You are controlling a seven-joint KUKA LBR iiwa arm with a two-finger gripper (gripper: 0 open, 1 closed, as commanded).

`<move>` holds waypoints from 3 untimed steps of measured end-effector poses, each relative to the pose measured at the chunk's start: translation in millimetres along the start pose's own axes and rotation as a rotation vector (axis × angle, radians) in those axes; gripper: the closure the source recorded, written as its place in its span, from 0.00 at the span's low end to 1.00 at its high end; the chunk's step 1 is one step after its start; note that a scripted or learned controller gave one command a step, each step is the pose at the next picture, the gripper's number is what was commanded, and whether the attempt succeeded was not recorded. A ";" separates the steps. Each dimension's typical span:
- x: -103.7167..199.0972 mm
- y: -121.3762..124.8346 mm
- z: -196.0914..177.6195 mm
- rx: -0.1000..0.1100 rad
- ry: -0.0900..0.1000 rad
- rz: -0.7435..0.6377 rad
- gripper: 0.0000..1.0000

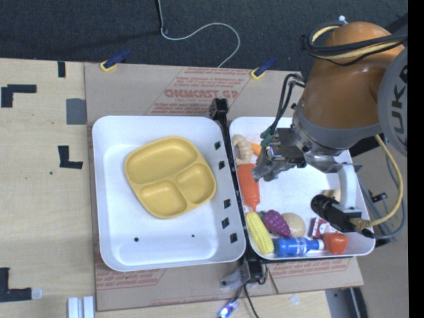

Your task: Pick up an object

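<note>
- Two shallow white bins are seen side by side on a cardboard sheet (192,91), which lies on the bench.
- In the left bin (109,197) a yellow divided plate (170,176) is found, lying flat and turned at a slant, with its three compartments bare.
- The right bin (295,197) is reached into by the arm, whose orange band (344,78) is seen above the wrist at the upper right.
- The gripper (265,171) is held low over the upper left part of the right bin, just beside the top end of an orange toy carrot (248,185).
- Whether the fingers are apart or together cannot be told (they are dark and merge with the wrist hardware above them), and nothing can be made out between them.
- The carrot is laid along the bin's left wall, with a pale, tan-coloured toy (242,148) just above it.
- Along the bin's lower edge a yellow corn cob (259,232), a purple toy (276,222), a beige round piece (294,224), a blue bottle (296,246) lying on its side and a red-orange toy (336,242) are crowded together, several of them touching.
- A thin white cable (199,32) is looped across the dark floor above the cardboard.
</note>
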State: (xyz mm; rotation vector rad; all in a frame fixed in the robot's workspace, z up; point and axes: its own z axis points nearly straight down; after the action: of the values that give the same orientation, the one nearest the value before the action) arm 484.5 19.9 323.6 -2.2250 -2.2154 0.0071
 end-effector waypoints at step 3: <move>119.9 -2.2 -67.8 -0.005 0.004 -0.016 1.00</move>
State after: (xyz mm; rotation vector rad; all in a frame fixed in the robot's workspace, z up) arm 483.1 140.0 391.2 -2.2077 -2.2333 -0.0028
